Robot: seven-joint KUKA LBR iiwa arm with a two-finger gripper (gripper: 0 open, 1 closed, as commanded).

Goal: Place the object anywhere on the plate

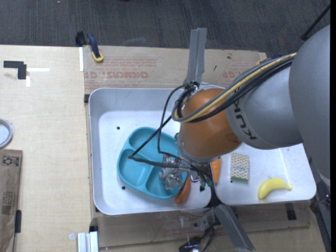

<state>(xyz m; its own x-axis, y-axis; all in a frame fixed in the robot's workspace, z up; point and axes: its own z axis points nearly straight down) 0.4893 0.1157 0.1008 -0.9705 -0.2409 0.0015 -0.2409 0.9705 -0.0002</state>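
End effector [172,178] sits low over the blue plate [137,156], near-right part; grip state can't tell, wrist blocks it. Orange carrot-like object [182,192] lies at plate's near-right rim, w/ more orange right of wrist. Prob light, stiff, smooth; take mid-body.

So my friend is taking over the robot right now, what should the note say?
Pincer: low over the right edge of the blue plate in the left bin. The wrist hides its tip, so whether it grips anything is unclear.
Things: an orange carrot-like object lies at the plate's lower right edge, beside the pincer. Whether it rests on the plate or just beside it cannot be told. A banana and a small box sit in the right bin.
Done: the arm is at the plate.
Left: check that the object is really on the plate, then pull the arm back.
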